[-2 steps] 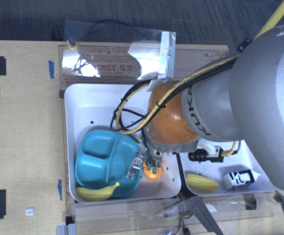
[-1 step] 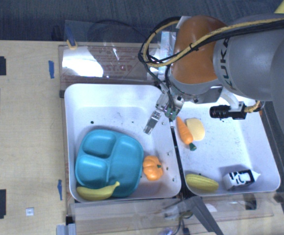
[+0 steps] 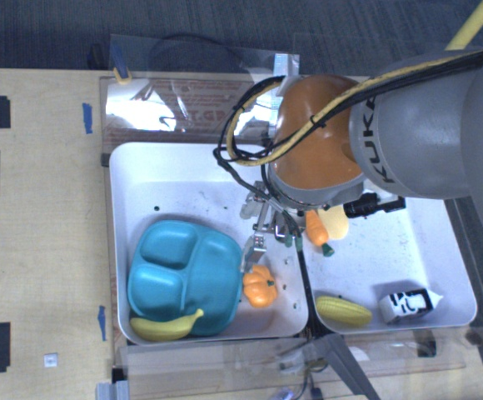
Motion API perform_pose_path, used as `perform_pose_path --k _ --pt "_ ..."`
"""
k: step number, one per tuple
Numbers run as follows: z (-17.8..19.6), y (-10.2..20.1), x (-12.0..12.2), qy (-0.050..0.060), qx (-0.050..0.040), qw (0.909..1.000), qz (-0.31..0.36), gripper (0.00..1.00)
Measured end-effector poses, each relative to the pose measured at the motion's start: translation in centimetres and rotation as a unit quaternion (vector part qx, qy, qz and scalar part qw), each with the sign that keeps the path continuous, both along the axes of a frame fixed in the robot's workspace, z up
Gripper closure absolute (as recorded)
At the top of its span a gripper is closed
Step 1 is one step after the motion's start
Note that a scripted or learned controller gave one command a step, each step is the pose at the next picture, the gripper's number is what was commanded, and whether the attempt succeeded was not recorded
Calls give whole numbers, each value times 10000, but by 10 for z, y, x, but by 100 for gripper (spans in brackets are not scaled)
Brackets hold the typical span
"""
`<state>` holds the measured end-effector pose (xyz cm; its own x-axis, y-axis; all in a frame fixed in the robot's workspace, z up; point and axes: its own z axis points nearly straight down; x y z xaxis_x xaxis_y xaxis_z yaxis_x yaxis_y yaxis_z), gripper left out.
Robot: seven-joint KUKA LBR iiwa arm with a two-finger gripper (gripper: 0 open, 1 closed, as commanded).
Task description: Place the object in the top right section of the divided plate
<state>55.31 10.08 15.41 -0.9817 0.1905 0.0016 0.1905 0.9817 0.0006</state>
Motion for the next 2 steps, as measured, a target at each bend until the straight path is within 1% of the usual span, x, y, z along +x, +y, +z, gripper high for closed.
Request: perform_pose_path --k 1,2 --pt "50 42 -38 -34 7 9972 749 0" --pt "-35 71 -75 13 -4 9998 182 0"
